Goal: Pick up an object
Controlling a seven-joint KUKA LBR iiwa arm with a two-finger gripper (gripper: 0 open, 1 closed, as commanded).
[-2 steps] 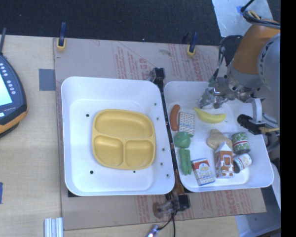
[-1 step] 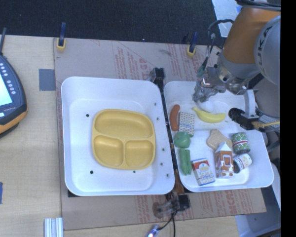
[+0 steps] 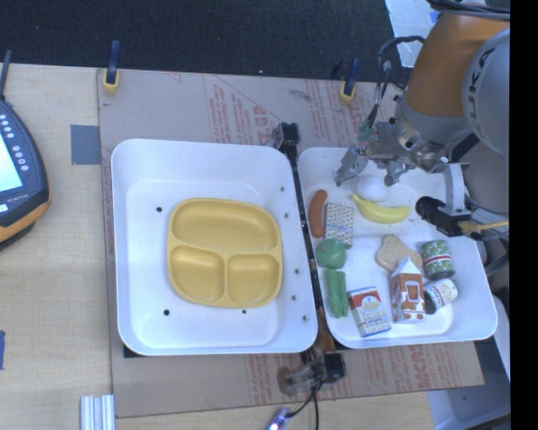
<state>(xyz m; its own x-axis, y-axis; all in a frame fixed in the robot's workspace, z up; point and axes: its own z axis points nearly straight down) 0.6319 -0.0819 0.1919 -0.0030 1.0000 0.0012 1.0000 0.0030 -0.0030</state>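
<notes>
Camera view, risk: I am watching the gripper [image 3: 374,166] hanging over the far end of the right bin [image 3: 484,325], where the toys are lying crowded. I judge that a descent here could nudge the banana [image 3: 382,210] against the white egg-like piece [image 3: 373,187], so the fingers might be closing on two things or on none.
Camera view, second risk: the bin's far wall is sitting just beside the gripper, and I judge a finger could be catching on it.
Camera view, fingers: I am seeing them spread wide, one on either side of the white piece, with nothing held between them; whether they are touching it I cannot tell.
Camera view, candidates: sausage [image 3: 317,213], green pepper [image 3: 331,253], cans [image 3: 437,260] and small cartons [image 3: 369,311] are lying nearer me.
Camera view, left bin [image 3: 134,240]: it is carrying a yellow divided tray [image 3: 224,251] on the surface [image 3: 54,330].
</notes>
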